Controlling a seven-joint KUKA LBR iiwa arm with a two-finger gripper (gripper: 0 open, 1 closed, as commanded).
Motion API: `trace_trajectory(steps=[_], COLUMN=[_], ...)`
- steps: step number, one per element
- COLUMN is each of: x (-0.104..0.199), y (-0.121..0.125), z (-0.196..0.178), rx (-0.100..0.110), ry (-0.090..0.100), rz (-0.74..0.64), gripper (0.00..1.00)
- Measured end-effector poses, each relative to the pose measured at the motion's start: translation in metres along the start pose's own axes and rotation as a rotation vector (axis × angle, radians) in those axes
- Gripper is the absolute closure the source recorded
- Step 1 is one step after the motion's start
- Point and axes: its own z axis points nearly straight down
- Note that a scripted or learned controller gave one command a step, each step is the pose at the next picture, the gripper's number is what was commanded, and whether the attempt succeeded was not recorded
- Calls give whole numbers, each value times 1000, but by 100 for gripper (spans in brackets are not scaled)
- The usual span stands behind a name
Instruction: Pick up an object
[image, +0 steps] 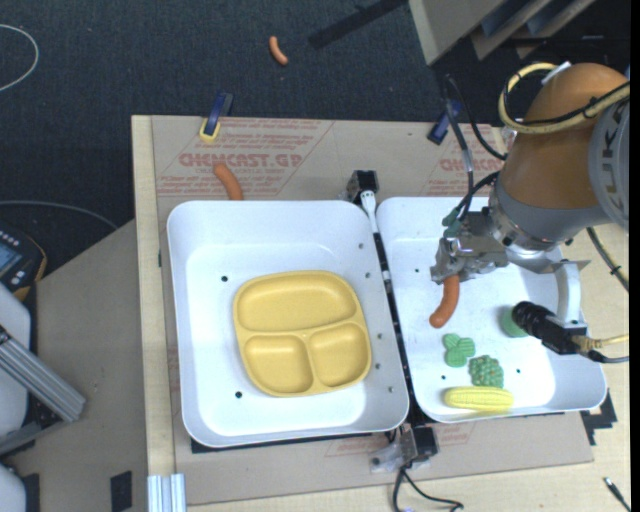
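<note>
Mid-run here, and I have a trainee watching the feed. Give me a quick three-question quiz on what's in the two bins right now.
1. True or false: the yellow divided tray lies in the left bin.
2. Which item is nearest the pincer? A) corn cob B) orange sausage C) broccoli
3. Fill in: the corn cob lies near the right bin's ______ edge, as the camera sees it.

Key: 1 true. 2 B; its upper end sits right at the pincer, though a firm grip cannot be confirmed. 3 lower.
</note>
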Motion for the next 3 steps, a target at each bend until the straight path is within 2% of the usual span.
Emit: trace_trajectory(steps=[1,2,3], x=[57,85,70], y=[-26,-42,-36], z=[1,5,20], rx=[2,2,3], ry=[0,-2,-4], rz=[-1,2,7], gripper=[100,100,100])
